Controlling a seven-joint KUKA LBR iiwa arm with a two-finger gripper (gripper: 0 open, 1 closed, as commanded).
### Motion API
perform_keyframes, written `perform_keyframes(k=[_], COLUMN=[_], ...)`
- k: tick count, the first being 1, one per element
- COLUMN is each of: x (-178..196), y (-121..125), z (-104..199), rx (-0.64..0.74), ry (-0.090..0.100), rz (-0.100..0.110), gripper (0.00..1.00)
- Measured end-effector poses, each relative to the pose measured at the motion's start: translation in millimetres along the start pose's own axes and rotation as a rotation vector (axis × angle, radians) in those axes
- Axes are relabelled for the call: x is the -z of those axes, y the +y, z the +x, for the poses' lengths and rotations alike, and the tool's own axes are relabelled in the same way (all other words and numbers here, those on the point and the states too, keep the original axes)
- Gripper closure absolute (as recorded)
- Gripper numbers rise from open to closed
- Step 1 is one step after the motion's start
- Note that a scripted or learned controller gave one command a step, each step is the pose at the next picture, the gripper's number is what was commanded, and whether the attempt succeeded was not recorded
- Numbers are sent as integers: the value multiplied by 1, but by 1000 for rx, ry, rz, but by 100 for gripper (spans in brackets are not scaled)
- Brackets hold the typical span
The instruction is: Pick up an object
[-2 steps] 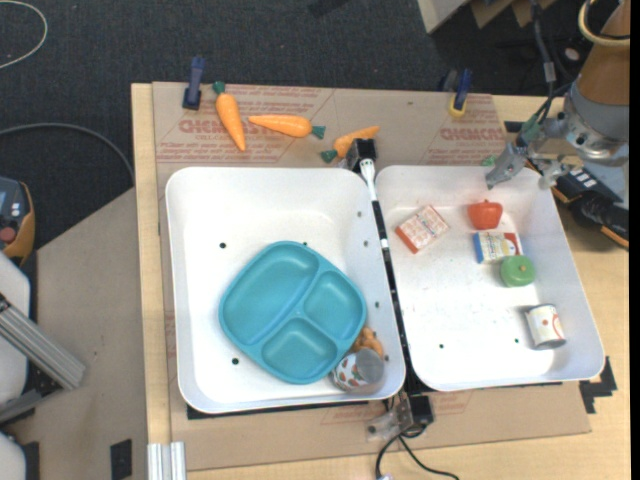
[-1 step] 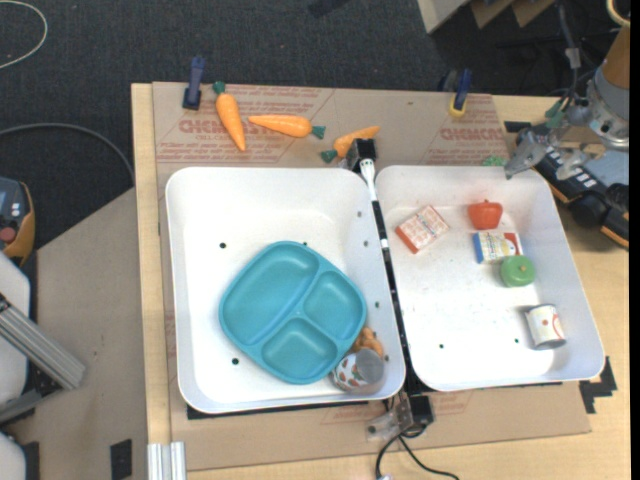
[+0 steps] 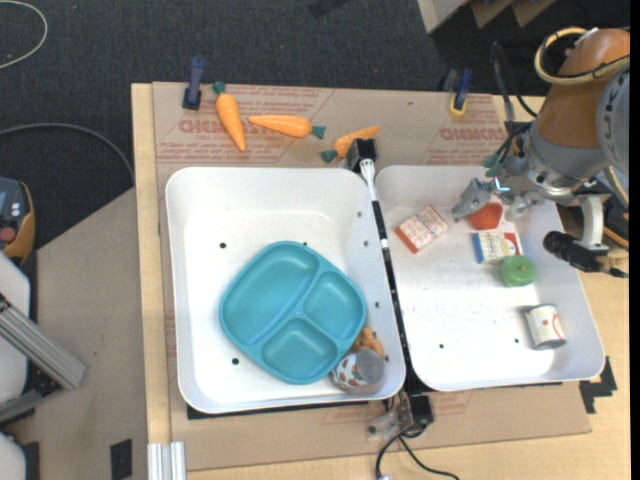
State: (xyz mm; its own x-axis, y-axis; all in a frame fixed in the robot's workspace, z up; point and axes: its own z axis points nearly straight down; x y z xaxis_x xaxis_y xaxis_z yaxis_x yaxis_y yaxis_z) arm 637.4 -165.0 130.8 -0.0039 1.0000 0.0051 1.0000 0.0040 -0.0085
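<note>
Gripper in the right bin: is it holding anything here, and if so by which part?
Cannot be told. The gripper is down over a small red object in the right bin, but whether that object is grasped is unclear.

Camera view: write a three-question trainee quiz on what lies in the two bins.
1. True or false: the teal divided plate lies in the left bin.
2. Which item lies nearest the gripper? A) green round item B) small red item C) white can
3. Fill in: three toy ___ lie on the cardboard behind the bins.

Key: 1 true; 2 B; 3 carrots.
</note>
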Motion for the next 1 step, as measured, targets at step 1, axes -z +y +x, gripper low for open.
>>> perform_keyframes(k=[1], x=[16], y=[3], z=[-4], rx=[-3], ry=[-7], rz=[-13], gripper=[100])
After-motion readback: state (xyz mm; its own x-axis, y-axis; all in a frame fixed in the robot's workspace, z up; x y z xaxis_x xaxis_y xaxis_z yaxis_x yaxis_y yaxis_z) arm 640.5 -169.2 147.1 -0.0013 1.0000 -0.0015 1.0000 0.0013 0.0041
